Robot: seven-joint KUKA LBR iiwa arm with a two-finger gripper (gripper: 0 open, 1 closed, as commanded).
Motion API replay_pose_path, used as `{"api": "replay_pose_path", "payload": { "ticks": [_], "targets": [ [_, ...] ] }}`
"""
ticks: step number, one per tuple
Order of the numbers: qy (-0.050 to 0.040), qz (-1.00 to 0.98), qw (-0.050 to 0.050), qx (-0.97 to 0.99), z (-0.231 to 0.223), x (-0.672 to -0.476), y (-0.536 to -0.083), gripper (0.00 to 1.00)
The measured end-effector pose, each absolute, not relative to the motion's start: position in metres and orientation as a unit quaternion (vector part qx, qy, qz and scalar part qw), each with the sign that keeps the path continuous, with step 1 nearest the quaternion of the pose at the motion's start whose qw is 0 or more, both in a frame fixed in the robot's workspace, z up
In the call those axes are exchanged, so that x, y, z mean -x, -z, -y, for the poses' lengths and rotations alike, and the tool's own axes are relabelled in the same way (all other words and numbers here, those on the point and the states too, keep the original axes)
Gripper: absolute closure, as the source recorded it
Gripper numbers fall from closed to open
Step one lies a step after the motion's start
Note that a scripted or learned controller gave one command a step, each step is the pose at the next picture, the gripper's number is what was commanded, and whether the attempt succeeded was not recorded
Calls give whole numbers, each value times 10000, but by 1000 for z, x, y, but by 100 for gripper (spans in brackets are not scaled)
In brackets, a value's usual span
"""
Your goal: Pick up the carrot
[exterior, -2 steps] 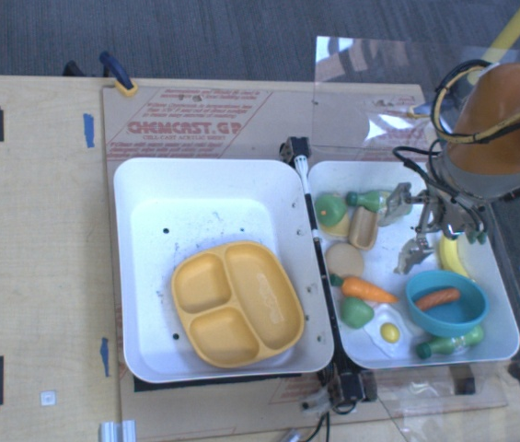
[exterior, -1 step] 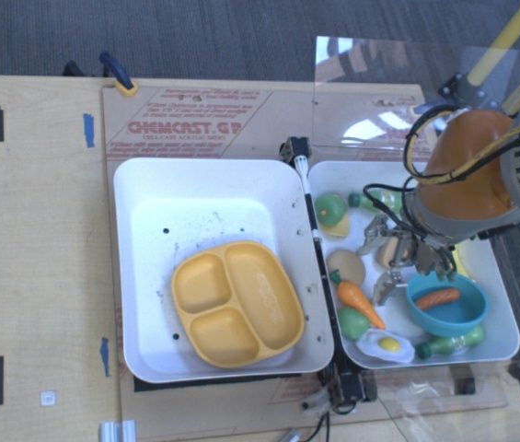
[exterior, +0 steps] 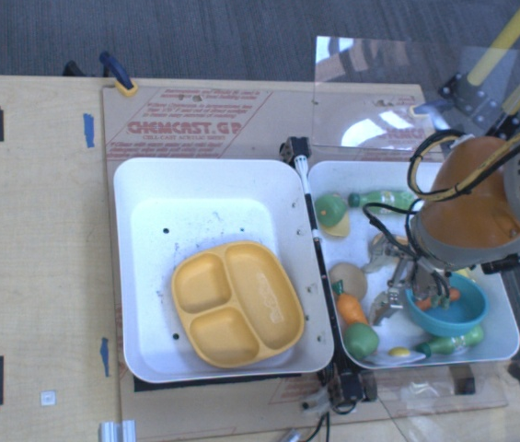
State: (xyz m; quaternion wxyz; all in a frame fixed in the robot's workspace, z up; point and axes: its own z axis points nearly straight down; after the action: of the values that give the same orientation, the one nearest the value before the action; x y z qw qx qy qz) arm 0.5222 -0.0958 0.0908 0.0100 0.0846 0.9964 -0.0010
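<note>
We risk closing on the wrong thing: the carrot (exterior: 352,310) lies wedged at the left wall of the right bin (exterior: 508,325), touching a green vegetable (exterior: 363,340) and a beige one (exterior: 348,278). Our gripper (exterior: 390,302) hovers just right of the carrot, holding nothing; whether it is spread or closed, we cannot tell.

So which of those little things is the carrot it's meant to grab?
Look in the right bin, along its left wall. The carrot is the small orange piece there, just below a beige round item and above a green one. It's the only orange piece in that row.
</note>
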Motion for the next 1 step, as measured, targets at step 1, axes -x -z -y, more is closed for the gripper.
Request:
{"api": "replay_pose_path", "payload": {
  "ticks": [1],
  "targets": [
    [2, -9949, 56, 1011, 30, -482, -186, 0]
  ]
}}
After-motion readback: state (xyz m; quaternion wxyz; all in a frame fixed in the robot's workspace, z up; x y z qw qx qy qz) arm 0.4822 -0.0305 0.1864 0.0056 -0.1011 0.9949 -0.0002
